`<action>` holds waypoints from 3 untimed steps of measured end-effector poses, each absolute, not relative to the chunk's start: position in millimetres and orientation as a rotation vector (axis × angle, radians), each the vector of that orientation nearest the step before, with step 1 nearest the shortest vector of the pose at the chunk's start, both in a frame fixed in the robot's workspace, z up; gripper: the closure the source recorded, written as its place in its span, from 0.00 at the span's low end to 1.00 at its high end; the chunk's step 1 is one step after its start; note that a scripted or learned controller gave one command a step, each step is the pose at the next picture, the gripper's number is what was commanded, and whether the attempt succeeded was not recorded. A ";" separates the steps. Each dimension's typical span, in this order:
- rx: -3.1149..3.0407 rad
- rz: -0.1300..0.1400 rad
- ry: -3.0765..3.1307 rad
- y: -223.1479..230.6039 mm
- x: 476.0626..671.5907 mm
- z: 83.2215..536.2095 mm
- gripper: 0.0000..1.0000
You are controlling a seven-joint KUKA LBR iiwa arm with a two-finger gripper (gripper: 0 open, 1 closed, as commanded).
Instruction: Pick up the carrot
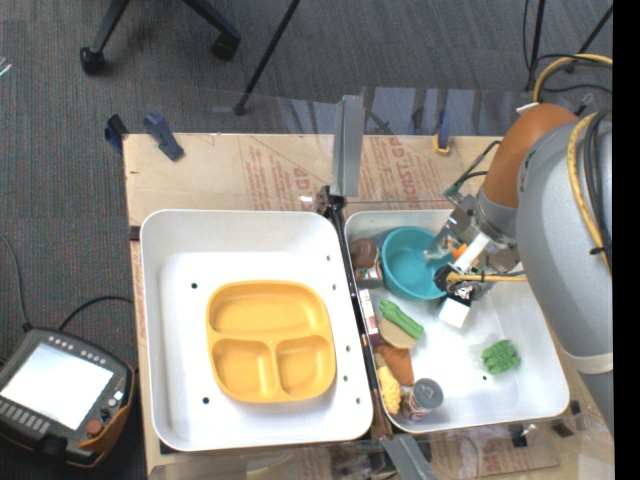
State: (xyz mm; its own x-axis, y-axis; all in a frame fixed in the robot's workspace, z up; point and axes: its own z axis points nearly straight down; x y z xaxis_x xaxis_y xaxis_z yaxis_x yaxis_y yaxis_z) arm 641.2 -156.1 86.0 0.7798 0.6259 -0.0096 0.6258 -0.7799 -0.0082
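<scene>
A small orange carrot (462,251) sits between the fingers of my gripper (458,250), at the right rim of the teal bowl (408,265) in the right bin (520,388). The gripper is shut on the carrot and hangs a little above the bin floor. The grey arm with its orange band reaches in from the right and hides the bin's far right corner.
In the right bin, along its left side, lie a brown item (363,254), a green vegetable (400,319), a brown piece (399,364), yellow corn (388,389) and a can (425,396). Green broccoli (500,356) lies lower right. The left bin (170,238) holds a yellow divided plate (220,313).
</scene>
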 end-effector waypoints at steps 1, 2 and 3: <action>-3.075 0.011 -0.619 -163.1 619.8 85.3 0.00; -3.062 0.046 -0.631 -160.8 615.0 90.5 1.00; -3.050 0.001 -0.746 -188.5 592.0 172.0 1.00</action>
State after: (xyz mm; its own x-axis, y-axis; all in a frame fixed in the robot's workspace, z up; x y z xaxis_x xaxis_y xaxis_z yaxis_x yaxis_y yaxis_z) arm 592.0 -188.5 172.0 0.8871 0.4615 -0.0004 0.4615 -0.8871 -0.0022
